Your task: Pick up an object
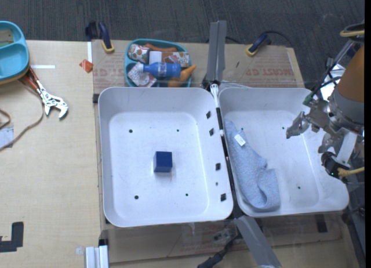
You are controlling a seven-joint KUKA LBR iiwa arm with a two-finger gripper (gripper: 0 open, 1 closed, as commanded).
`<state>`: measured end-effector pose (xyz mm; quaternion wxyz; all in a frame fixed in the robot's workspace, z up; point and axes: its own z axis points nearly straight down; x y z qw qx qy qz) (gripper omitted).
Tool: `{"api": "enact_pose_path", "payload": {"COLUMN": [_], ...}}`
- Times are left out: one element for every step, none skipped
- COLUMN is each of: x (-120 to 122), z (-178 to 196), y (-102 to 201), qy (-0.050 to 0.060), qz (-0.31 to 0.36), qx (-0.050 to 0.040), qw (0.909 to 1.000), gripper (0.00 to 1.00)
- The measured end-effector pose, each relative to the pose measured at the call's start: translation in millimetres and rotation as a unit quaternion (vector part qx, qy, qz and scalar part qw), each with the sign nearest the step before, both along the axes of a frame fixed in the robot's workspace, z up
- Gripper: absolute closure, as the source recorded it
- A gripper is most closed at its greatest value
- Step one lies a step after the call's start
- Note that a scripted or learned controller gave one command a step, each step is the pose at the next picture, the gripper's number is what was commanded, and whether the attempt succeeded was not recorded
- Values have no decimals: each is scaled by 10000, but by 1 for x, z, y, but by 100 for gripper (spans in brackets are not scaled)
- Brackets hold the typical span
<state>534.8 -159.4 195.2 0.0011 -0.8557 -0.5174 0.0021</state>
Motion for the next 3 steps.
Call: {"api": "enact_pose_path", "payload": {"x": [7, 38, 68], "z": [86, 40, 74], "y": [9, 70, 36], "qy": [-15, 5, -13], "qz": [413, -176, -647], "qx": [-3, -2, -9], "qw": [9991, 9998, 9979], "gripper": [0, 0, 0]}}
